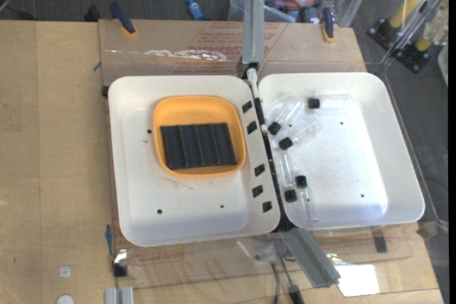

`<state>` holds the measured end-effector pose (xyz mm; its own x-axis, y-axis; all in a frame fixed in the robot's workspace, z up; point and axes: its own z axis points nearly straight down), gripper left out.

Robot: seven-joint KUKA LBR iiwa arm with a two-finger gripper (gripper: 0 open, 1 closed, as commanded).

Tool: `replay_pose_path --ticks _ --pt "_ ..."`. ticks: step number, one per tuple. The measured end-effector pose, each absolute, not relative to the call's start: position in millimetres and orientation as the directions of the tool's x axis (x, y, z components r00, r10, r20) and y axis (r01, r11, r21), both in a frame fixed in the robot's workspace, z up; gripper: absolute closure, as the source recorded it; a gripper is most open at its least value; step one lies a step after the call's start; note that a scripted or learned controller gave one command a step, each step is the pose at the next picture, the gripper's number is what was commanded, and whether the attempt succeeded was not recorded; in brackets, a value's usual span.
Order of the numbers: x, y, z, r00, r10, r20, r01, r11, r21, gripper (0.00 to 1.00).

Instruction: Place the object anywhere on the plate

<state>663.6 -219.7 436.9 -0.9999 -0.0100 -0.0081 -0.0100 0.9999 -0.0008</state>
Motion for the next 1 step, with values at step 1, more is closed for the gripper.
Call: replay_pose_path --ticks 1 --pt "668.1 -221.0 437.3 -0.945 -0.326 -0.009 -0.326 0.945 -0.003 1.0"
